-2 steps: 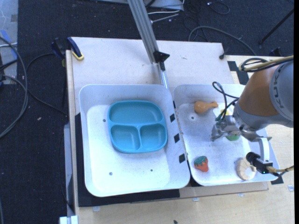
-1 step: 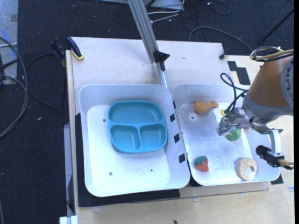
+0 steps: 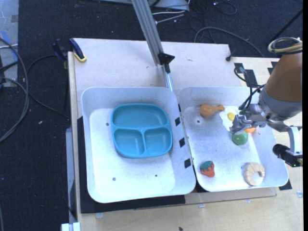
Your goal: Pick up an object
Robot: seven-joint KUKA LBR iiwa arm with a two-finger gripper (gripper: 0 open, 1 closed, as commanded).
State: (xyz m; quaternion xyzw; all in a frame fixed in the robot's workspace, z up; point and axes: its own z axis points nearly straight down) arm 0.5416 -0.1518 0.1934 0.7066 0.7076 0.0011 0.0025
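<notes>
1. I have the grey arm with its orange band (image 3: 288,76) reaching in over the right white bin (image 3: 217,96), and its two-finger gripper (image 3: 242,125) is low by that bin's right edge.
2. Whether the gripper is released or clenched, I cannot tell from up here.
3. The round green toy fruit (image 3: 239,138) sits just below the gripper, touching or nearly so; a small yellow piece (image 3: 231,116) and a bit of orange (image 3: 250,129) crowd the same spot.
4. The tan drumstick-shaped toy (image 3: 211,110) lies near the far edge, and the red strawberry toy (image 3: 207,168) near the front edge, left of the pale shrimp-shaped toy (image 3: 253,173) at the front right corner.
5. The middle of this bin's floor gives me open room.
6. The left white bin (image 3: 96,177) carries a blue three-compartment plastic tray (image 3: 142,130), with bare floor along its front edge.
</notes>
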